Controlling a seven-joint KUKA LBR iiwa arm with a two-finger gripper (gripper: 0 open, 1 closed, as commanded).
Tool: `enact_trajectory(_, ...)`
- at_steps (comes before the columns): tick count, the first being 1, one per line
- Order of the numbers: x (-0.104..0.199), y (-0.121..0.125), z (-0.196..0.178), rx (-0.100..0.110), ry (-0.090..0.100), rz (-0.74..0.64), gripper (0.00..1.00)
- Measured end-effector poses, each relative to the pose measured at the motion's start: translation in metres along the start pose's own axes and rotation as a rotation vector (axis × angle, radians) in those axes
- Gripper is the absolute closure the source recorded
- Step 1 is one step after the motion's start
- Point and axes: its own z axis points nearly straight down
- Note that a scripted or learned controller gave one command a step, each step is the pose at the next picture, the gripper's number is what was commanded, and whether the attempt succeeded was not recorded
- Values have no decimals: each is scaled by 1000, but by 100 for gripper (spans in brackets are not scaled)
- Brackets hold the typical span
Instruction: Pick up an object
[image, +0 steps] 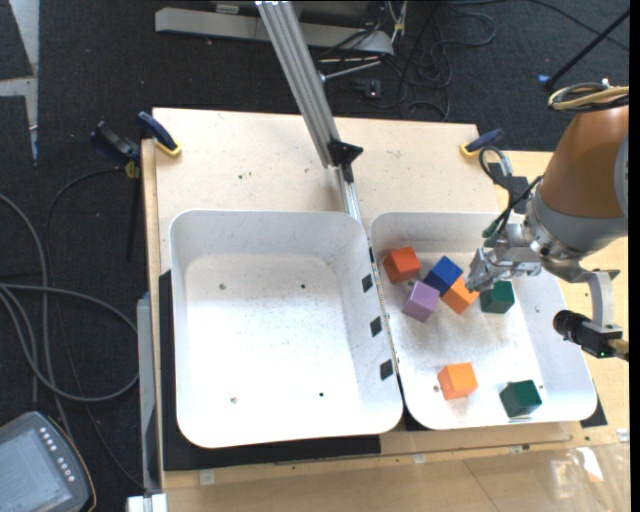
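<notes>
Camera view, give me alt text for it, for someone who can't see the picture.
A grey and orange robot arm reaches from the right, its gripper low over a cluster of blocks in the right bin: orange block, blue block, purple block, green block. Another orange cube and green cube sit nearer the front; the left bin lies alongside.

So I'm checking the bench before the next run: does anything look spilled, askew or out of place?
Nothing has spilled. All seven blocks lie inside the right bin. Four are huddled at odd angles by the gripper: an orange block, a blue block, a purple block and a tilted orange block.
</notes>
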Motion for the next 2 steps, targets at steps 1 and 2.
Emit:
enact_trajectory(1,0,2,-53,1,0,0,100)
enact_trajectory(2,48,4,-37,8,3,-4,100)
